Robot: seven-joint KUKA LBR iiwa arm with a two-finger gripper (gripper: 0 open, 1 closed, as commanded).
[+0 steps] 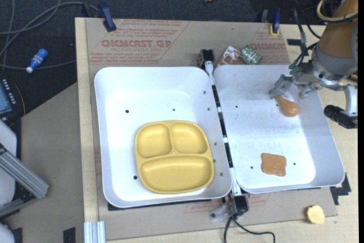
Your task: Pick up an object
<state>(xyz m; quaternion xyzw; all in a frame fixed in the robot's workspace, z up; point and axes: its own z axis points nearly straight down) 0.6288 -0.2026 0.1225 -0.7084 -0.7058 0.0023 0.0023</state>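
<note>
In the right bin [318, 139], the pincer [291, 90] hangs over an orange lump [288, 106], its grip impossible to tell, while a brown piece [273, 164] lies nearer the front.

The grey arm with its orange band [340, 42] is cut off by the frame's right edge, so only its wrist end shows. Its metal two-finger gripper [292, 88] is blurred, leaving the finger gap unreadable. The small crumpled green and white packet [243, 55] behind the right-hand shallow white bin [318, 139] is too small to identify.
</note>
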